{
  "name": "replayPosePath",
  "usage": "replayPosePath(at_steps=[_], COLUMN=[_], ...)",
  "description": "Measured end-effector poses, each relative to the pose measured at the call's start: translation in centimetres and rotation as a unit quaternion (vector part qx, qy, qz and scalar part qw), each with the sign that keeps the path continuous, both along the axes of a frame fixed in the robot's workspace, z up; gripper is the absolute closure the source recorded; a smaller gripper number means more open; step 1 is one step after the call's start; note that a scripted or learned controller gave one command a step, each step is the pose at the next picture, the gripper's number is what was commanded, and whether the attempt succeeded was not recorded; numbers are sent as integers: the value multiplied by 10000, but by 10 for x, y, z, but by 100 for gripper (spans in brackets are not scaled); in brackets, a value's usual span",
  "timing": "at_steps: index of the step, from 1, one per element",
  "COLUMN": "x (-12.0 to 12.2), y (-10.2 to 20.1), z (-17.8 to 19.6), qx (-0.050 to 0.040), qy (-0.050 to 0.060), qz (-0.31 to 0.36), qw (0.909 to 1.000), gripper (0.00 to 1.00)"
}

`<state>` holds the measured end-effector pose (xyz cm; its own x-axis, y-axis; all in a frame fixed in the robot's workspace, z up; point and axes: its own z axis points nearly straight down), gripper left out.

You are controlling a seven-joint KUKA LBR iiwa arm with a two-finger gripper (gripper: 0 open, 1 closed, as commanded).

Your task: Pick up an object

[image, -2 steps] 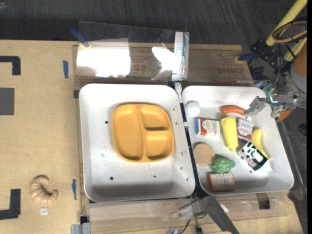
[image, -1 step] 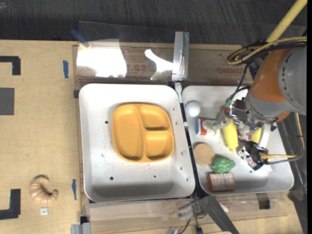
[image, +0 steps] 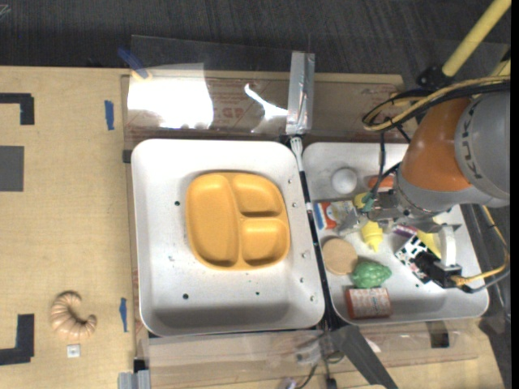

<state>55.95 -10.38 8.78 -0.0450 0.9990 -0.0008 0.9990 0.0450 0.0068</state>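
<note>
Objects for picking lie crowded in the right white bin (image: 478,298), and the likeliest target, a small yellow plastic toy (image: 371,235), sits near that bin's middle, just under the two-finger gripper (image: 375,209). We cannot tell how far the jaws stand apart, nor whether anything is between them: the grey arm with its orange band (image: 438,152) crowds the wrist and the tips are lost in clutter.

We judge the yellow toy light and fairly stiff, perhaps a little slick, so a pinch across its narrow middle should serve best. Just beside it, toward the bin's front edge, lie one tan round disc (image: 339,257), one green lumpy soft-looking toy (image: 371,273) and one red speckled block (image: 369,301); the green one would likely give under the fingers, the disc is too flat to take hold of easily. One pale round object (image: 344,178) sits toward the back left corner, and one black-and-white patterned piece (image: 418,252) lies to the right.

The left white bin (image: 154,217) holds one orange three-compartment tray (image: 238,219) at its centre. On the bench's front left corner rests one curled tan ridged toy (image: 71,314), well apart from both bins. Bins: two.
</note>
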Motion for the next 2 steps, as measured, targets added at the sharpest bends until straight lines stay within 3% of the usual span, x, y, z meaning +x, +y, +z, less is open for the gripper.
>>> replayPosePath(at_steps=[1, 2], x=[2, 41], y=[-1, 60], z=[12, 100], qx=[-5, 16], qy=[-30, 1], qz=[-10, -576], qw=[10000, 9983], gripper=[100, 100])
